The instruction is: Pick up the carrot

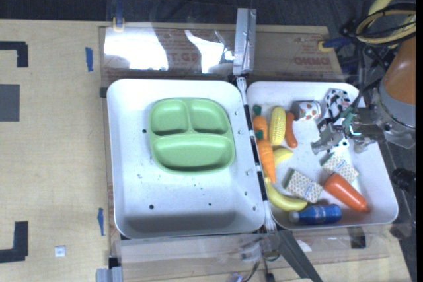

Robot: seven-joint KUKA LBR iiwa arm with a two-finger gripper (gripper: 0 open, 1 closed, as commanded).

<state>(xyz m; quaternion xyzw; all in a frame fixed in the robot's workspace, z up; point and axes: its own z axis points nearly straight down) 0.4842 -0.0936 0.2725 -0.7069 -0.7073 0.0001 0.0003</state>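
While the carrot [345, 190] lies in the lower right part of the right bin [390, 205], its thick orange body pointing down and to the right, the end effector [338, 131] hangs above and slightly to the carrot's left, over the bin's upper middle. Nothing sits between its fingers; how far they are parted cannot be told, as the metal parts blur into the clutter beneath them.

Just below the end effector, between it and the carrot, rests a small patterned packet [342, 167], touching the carrot's upper end. Farther left of the carrot lies another patterned packet [304, 186], and below that a blue marker-like tube [318, 213] runs along the bin's lower wall, beside a banana [283, 198].

Left of the end effector stand a corn cob [278, 126] and two further orange, carrot-like pieces [265, 150] along the bin's left wall. Up and left of the end effector sits a small white and red item [305, 109], and just above it a black-and-white spotted toy [337, 101].

Well to the left, the left bin [125, 168] holds a green divided plate [192, 134]. Both bins rest on the table [53, 142].
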